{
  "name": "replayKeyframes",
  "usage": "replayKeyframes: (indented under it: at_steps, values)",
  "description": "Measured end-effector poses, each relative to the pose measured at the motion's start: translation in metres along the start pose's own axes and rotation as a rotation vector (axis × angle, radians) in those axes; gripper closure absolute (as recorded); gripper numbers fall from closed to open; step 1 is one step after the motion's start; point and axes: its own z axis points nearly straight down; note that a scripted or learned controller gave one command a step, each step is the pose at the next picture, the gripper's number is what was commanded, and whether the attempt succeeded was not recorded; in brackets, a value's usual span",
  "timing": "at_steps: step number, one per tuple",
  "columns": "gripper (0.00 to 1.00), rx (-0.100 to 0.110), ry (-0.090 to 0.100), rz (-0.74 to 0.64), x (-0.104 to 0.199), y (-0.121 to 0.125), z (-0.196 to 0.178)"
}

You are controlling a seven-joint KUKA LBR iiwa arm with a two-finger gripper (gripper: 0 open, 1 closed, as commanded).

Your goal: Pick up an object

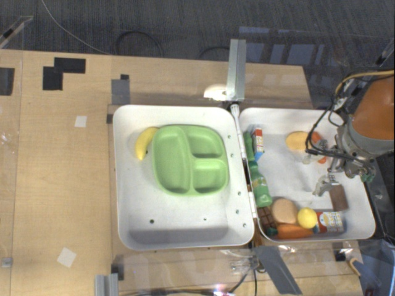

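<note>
My gripper (327,184) hangs over the right side of the right bin (284,172), low above its floor. A brown block (337,198) lies just below and to the right of it. Along the bin's near edge lie a tan bread roll (284,211), a yellow lemon (307,217), an orange carrot (294,231) and a small jar (332,221). A yellow-orange round item (297,141) rests at the far side, left of the wrist. A green bottle (259,180) lies along the bin's left wall. Nothing is seen held.
The left bin (133,227) holds a green divided plate (188,159) with a banana (144,142) at its left. The arm's orange band (376,113) and black cables overhang the right bin's far right corner. A metal post (236,66) stands behind the bins.
</note>
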Motion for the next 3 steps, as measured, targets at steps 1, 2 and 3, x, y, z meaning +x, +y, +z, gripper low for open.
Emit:
replayKeyframes:
  at_steps: [1,2,3]
  values:
    - [0.0,0.006,-0.024,-0.014,-0.08,0.023,0.01]
    - [0.0,0.005,-0.018,0.105,-0.057,0.014,0.014]
    - [0.0,0.005,-0.019,0.036,-0.056,0.042,0.013]
